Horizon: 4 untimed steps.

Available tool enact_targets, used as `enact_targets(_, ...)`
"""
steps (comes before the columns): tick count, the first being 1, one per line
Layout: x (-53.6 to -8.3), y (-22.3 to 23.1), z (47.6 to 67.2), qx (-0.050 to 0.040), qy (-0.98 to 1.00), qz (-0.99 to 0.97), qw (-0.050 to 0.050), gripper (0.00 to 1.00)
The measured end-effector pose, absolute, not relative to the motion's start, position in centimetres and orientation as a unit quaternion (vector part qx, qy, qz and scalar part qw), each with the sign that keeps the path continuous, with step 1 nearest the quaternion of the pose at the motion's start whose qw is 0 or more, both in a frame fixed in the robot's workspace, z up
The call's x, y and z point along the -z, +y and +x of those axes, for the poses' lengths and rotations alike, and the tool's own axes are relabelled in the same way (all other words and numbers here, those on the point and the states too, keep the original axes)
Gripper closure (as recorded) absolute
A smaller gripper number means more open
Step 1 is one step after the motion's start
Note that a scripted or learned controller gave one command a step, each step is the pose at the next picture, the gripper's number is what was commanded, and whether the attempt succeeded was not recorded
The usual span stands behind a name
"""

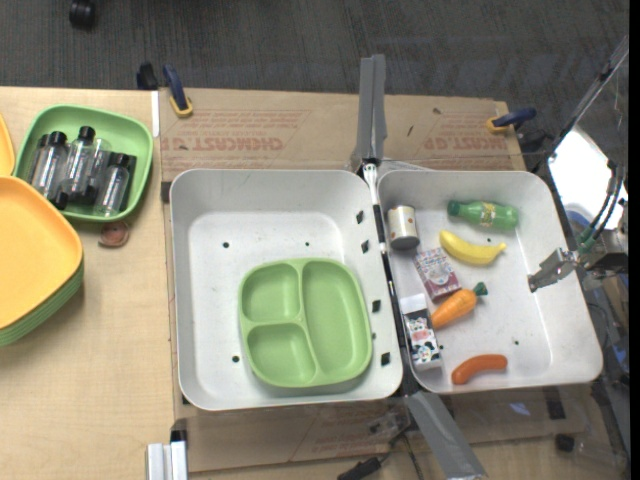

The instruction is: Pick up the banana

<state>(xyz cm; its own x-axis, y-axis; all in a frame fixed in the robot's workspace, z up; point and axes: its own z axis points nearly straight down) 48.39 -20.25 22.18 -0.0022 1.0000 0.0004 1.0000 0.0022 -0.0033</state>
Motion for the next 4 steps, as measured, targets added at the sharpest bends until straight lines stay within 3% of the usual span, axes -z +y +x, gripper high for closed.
enact_targets(1, -10.1, -20.8, 47.9, 0.0013, -0.629, -0.777, 0.004, 0.00)
enact_targets(2, -10.9, -21.0, 47.8, -0.0003, -0.628, -0.779, 0.003, 1.00)
enact_targets(3, -9.9, -18.9, 54.9, -0.0018, -0.574, -0.819, 0.001, 1.00)
enact_targets(4, -9.0, -16.4, 47.6, -0.0022, -0.471, -0.882, 0.002, 1.00)
